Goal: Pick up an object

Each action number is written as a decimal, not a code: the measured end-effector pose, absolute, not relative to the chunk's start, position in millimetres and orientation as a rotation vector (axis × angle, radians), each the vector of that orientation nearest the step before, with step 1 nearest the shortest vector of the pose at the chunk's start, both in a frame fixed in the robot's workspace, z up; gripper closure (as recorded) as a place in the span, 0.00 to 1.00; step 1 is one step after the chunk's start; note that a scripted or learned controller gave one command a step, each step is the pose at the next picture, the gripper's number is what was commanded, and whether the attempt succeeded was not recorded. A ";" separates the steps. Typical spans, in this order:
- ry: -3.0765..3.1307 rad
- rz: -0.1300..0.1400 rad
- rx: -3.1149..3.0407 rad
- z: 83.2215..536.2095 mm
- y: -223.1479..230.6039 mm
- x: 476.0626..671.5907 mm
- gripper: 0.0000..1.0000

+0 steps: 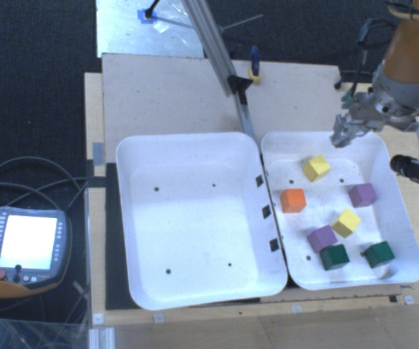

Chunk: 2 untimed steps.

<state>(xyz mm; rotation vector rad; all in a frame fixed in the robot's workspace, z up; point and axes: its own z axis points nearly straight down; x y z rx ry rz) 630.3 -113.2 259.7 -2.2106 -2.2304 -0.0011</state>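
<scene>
Seven small blocks lie in the right bin [398,195], all of them below the gripper [342,138] in the camera view. The gripper hangs over the bin's far rim, near its upper middle, at the end of the grey arm [395,97] with its orange band [413,49]. Nothing shows between its fingers, and how far apart they stand cannot be told from this view.

Nearest to the gripper is a yellow block [316,168], just below it and a little to the left. Further down and left sits the orange block [292,201], close to the bin's left wall. Below the gripper and slightly right lies a purple block [362,194]. A second yellow block [346,222] rests lower, almost straight under the gripper, touching or nearly touching a second purple block [321,237] at its lower left. Two dark green blocks sit farthest from the gripper, by the near wall: one [334,257] directly under the second purple block, the other [378,254] off to its right.

Well to the left of the gripper stands the left bin [133,195], beside the right one. Up and to the left of the gripper, a slanted metal rod [209,31] crosses the board [166,93]. Far off to the lower left, a handheld control pad [24,249] with a lit screen rests among cables.
</scene>
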 end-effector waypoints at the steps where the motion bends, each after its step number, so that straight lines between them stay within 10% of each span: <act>1: -2.231 -0.003 -2.210 265.3 -65.2 614.2 1.00; 2: -2.230 0.000 -2.209 251.8 -22.6 597.0 1.00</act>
